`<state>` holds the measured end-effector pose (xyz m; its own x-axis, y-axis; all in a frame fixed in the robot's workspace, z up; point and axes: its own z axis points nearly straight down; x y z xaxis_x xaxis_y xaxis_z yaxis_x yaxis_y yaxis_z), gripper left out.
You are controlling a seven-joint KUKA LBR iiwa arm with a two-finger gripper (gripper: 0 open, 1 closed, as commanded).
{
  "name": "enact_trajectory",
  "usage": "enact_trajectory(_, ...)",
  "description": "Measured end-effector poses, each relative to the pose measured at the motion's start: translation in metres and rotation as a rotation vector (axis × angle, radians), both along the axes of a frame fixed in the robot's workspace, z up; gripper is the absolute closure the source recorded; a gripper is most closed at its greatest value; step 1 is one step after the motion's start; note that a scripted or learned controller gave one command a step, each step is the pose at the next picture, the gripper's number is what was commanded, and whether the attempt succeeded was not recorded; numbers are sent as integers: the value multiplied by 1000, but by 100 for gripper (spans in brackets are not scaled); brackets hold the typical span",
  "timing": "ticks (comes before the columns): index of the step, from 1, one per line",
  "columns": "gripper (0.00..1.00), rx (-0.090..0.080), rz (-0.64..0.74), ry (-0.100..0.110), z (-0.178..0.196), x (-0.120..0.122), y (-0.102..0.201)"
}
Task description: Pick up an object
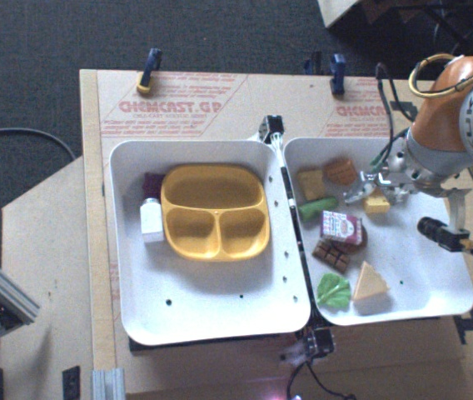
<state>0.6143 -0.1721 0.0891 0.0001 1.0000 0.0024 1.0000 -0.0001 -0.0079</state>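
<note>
The gripper (368, 192) is seen beside a small yellow block (377, 204); finger state cannot be told. The block is judged light and stiff, best pinched across flat sides.

light: even, overhead | shadows: soft | focus: slightly soft | glare: mild on bins (128, 223)

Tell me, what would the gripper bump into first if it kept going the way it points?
Probably the small yellow block right by the gripper; depth is unclear from above, so it might instead pass over it toward the green piece.
</note>
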Motion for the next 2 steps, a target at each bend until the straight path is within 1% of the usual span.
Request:
enact_trajectory(1,100,-3,0,-9,15,2,-1)
enact_trajectory(2,100,-5,1,-14,59,3,1)
